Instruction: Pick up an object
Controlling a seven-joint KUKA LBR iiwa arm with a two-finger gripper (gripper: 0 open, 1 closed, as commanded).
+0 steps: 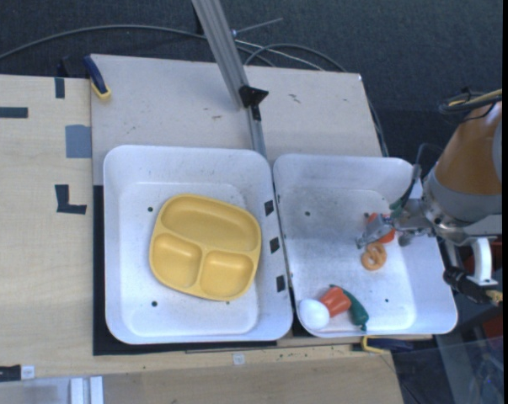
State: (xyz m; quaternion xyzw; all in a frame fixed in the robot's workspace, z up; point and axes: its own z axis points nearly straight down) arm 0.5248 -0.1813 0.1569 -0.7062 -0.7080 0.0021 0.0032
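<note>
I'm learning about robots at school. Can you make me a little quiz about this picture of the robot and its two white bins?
1. True or false: the yellow tray lies in the left bin.
2. Which thing sits nearest the gripper?
A. white egg
B. orange ring
C. yellow tray
3. Fill in: the carrot and the egg both lie near the ____ edge of the right bin, the one lowest in the picture.

Key
1. True.
2. B. The ring lies just below the gripper.
3. Front.
</note>
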